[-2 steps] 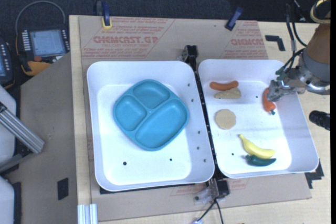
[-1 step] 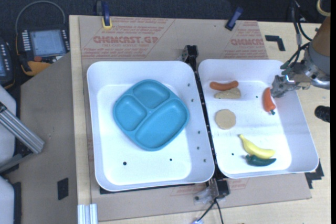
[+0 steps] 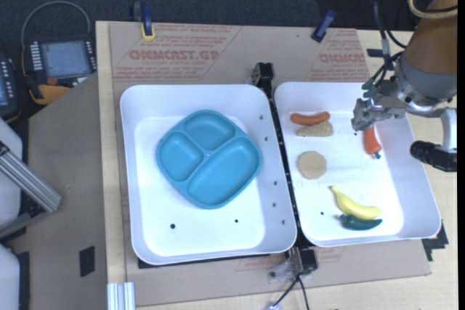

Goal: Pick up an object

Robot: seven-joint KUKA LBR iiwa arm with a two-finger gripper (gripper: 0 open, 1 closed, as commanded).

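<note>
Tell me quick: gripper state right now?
Gripper: above the carrot in the right bin; open or closed cannot be told.

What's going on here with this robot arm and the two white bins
The robot arm's gripper is down over the right bin, right at a carrot near the bin's far right side. Whether it actually has the carrot isn't clear. Also in that bin are a sausage, a round cookie, a banana and a dark green piece. The left bin holds a blue divided plate.
</note>
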